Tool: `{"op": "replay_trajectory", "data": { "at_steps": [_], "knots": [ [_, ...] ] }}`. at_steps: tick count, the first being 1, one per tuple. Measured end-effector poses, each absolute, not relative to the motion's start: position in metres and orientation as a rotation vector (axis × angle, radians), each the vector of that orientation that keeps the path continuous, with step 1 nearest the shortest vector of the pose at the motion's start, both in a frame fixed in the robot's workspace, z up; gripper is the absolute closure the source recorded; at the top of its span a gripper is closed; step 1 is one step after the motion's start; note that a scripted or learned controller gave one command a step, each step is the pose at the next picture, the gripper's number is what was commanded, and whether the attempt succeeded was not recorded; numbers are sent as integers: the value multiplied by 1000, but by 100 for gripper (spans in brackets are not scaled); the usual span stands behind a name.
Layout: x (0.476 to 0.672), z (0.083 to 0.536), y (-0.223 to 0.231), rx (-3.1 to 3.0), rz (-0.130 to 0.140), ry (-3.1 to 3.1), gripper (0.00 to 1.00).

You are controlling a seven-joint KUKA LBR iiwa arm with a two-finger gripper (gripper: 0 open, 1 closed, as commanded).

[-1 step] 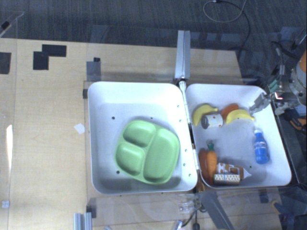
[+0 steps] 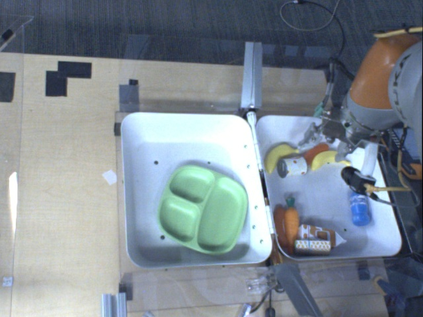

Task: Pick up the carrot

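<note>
Right bin (image 2: 390, 243), near front-left corner: carrot (image 2: 287, 222) lying free, touching a small brown box (image 2: 314, 238) at front edge | back-left: banana (image 2: 281, 153) and a small can (image 2: 291, 166) | right side: blue bottle (image 2: 359, 209) | gripper (image 2: 328, 136) over back edge, finger spread unclear, nothing seen held | left bin (image 2: 142, 137): green divided tray (image 2: 203, 208).

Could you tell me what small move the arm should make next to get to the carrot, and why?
Probably it should shift the gripper toward the near edge of the right bin until it is above the carrot. The gripper hangs at the far side, over the banana, while the carrot lies at the bin's near left corner, beside a small box.
</note>
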State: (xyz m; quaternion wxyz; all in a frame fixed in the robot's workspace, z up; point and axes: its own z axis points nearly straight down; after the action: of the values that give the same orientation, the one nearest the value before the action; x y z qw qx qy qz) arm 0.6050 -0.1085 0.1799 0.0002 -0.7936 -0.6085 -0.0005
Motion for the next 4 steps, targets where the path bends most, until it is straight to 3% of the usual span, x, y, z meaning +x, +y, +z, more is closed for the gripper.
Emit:
{"op": "replay_trajectory", "data": {
  "at_steps": [1, 2, 3, 4],
  "knots": [
    [540, 89, -92, -2519, -15, -1887, 0],
    [489, 91, -82, -2549, -9, -1841, 0],
    [492, 102, -81, -2549, -19, -1846, 100],
    [488, 263, -131, -2765, -3, -1497, 100]
  ]
}}
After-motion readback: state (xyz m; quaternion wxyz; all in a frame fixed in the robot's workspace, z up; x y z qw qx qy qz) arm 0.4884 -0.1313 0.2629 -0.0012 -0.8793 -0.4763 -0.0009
